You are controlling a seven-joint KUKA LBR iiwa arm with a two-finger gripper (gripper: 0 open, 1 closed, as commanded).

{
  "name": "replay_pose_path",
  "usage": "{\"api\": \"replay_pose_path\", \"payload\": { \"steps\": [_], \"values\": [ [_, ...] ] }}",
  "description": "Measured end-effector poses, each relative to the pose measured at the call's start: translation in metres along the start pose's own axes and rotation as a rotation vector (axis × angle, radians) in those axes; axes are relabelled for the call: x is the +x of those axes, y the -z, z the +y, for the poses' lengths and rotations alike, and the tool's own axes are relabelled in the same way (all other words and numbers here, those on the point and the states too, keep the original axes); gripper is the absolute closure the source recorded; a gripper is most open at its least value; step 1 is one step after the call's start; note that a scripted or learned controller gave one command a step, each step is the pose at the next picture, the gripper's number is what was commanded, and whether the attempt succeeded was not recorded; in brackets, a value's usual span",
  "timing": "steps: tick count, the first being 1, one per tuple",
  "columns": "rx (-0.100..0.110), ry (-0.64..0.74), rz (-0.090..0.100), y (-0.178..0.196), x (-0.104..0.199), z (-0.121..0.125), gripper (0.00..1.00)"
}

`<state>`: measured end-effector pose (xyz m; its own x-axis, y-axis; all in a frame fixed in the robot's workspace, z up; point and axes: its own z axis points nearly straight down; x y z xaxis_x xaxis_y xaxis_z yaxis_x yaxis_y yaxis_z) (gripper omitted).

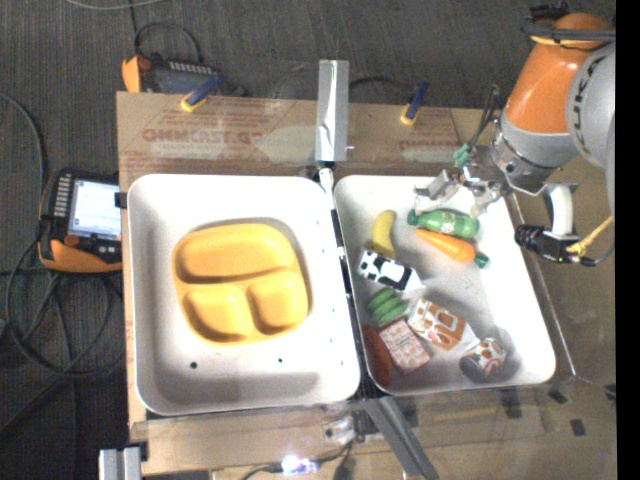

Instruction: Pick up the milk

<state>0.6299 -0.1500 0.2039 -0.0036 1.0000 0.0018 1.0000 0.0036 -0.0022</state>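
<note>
White bins: we count 2 side by side; left bin (150, 298) holds 1 yellow divided tray (243, 280), right bin (535, 313) holds all the food items.
Milk: we take the black-and-white cow-patterned carton (385, 270) as the milk; lying on its side, left-centre of right bin, just below the banana (384, 230), just above a green veg (386, 304).
Gripper: gripper (455, 190) sits at the bin's upper edge, over a green item (446, 220) and near the carrot (447, 245), well apart from the milk.
Fingers: too small and cluttered for us to read; can't tell if spread or pressed together. Nothing visibly pinched.
Stage: our guess, approach not yet lined up on the target.
Risk 1: descent from this spot would prob. hit the green item or carrot, i.e. wrong object.
Risk 2: milk is crowded by banana and green veg; fingers could catch a neighbour or shove the carton aside.
Risk 3: carton lies flat, smooth sides, may slip on lift.
Other counts: 1 banana, 1 carrot, 2 printed packets (420, 333), 1 small can-like item (485, 358).
</note>
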Motion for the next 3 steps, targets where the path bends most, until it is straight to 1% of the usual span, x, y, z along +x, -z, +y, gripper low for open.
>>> {"api": "replay_pose_path", "payload": {
  "steps": [1, 2, 3],
  "values": [
    [0.000, -0.024, -0.002, -0.105, 0.043, -0.029, 0.00],
    [-0.015, 0.187, -0.010, -0.114, 0.049, -0.045, 0.00],
    [-0.017, 0.214, -0.008, -0.114, 0.028, -0.087, 0.00]
  ]
}}
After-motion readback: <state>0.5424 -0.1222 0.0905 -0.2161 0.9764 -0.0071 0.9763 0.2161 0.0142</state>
